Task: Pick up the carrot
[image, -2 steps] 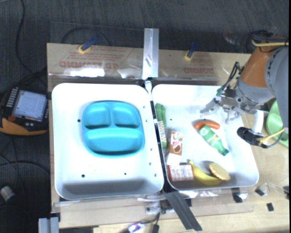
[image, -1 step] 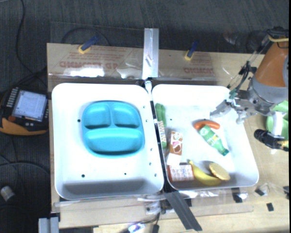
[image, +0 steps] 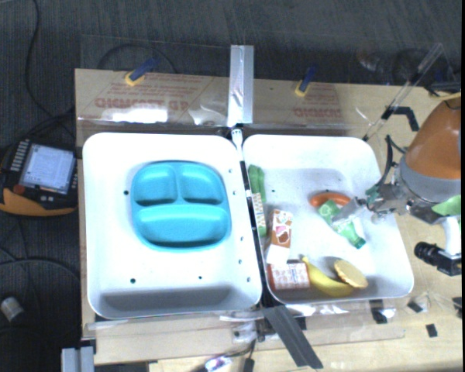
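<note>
Nearest in the right bin [image: 387,281], a banana [image: 323,279] is no threat. Farther in, the carrot [image: 328,200] lies touching a green packet [image: 346,225], which the tool [image: 374,205], its opening hidden, might snag instead.

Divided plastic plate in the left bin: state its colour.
Light blue divided plastic plate, in the camera view.

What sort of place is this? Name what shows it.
Probably a robot lab bench for grasping trials: two white bins taped to a board, toy food such as a carrot and banana, and loose cables on carpet.
</note>
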Robot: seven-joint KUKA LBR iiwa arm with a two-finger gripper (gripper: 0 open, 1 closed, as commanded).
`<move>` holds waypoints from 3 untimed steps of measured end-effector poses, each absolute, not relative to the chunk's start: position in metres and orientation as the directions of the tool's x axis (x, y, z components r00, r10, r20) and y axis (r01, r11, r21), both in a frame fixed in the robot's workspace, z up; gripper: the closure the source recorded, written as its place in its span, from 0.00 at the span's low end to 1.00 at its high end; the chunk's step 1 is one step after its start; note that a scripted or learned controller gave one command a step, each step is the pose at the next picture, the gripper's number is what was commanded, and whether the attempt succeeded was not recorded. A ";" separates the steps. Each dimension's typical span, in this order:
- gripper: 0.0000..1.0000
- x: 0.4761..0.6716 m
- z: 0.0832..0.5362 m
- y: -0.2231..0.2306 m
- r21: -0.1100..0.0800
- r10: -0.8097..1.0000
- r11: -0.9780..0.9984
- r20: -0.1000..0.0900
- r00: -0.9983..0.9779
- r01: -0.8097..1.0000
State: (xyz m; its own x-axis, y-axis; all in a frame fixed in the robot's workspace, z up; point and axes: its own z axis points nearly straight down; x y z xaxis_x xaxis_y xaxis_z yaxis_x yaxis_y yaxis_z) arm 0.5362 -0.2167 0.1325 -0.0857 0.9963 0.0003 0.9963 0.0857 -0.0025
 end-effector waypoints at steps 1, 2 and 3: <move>0.00 0.512 0.245 -0.224 0.000 0.990 0.138 -0.001 -0.138 0.990; 0.00 0.486 0.103 -0.215 -0.004 0.999 -0.039 0.012 0.039 0.999; 1.00 0.485 0.111 -0.218 -0.004 0.999 -0.042 0.007 0.042 0.999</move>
State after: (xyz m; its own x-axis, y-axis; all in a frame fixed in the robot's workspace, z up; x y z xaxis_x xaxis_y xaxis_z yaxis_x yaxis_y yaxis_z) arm 0.4855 -0.2175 0.1113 0.0421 0.9991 0.0070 0.9991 -0.0421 -0.0042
